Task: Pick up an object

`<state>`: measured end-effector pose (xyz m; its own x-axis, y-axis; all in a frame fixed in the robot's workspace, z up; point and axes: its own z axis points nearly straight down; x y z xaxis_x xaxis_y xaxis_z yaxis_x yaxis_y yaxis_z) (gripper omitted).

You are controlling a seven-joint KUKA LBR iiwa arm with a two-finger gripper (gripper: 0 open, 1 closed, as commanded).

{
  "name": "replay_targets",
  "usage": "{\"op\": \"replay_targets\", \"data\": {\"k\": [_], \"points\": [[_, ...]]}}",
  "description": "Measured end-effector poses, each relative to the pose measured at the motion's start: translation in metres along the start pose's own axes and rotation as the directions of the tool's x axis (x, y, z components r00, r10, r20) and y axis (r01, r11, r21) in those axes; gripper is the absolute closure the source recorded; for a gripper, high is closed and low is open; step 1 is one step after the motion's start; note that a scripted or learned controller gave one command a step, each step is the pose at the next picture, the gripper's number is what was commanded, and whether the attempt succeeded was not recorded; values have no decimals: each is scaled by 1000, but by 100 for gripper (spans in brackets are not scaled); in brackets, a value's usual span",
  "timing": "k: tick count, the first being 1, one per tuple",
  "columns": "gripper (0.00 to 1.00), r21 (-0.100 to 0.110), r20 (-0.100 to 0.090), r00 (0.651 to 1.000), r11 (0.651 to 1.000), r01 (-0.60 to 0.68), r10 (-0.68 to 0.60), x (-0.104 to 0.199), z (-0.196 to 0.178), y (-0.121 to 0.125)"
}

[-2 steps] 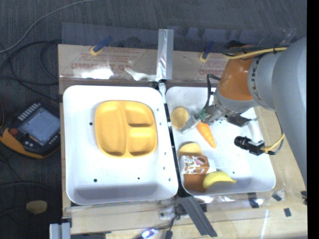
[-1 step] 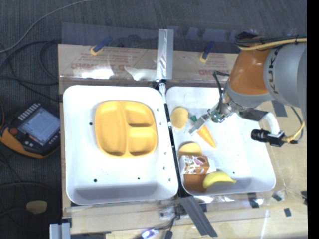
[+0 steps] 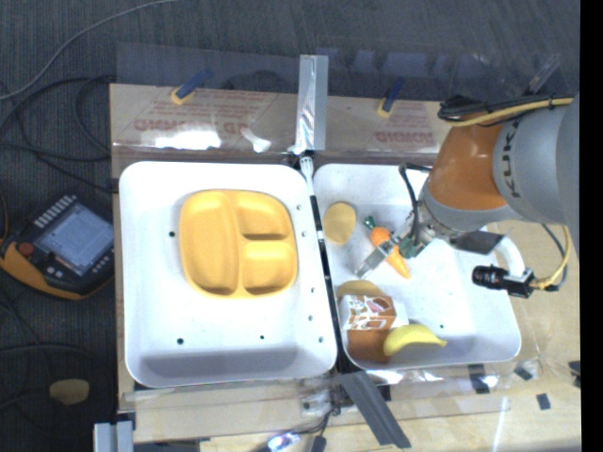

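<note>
In the right bin [image 3: 471, 323] an orange carrot [image 3: 394, 257] with a green top lies near the middle. My gripper [image 3: 388, 252] is right over it, reaching in from the grey and orange arm [image 3: 471, 172] on the right, and partly covers the carrot. A pale yellow round piece [image 3: 339, 221] sits at the bin's upper left. By the front edge are a yellow banana [image 3: 413, 340] and a brown item with a printed packet [image 3: 366, 314] on it.
The left bin [image 3: 151, 328] holds a yellow divided plate [image 3: 237, 241]. A black cable end [image 3: 499, 277] hangs over the right bin's right side. A handheld pendant [image 3: 61, 243] lies on the floor at the far left.
</note>
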<state>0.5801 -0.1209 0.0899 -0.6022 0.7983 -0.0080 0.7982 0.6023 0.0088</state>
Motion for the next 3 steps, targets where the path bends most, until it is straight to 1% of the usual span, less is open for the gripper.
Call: {"op": "replay_targets", "data": {"k": [1, 2, 3], "points": [[0, 4, -5, 1000, 1000, 2, -2, -25, -1, 19], [100, 1, -5, 1000, 1000, 1, -1, -25, -11, 20], [100, -1, -5, 1000, 1000, 0, 0, -25, -20, 21]]}}
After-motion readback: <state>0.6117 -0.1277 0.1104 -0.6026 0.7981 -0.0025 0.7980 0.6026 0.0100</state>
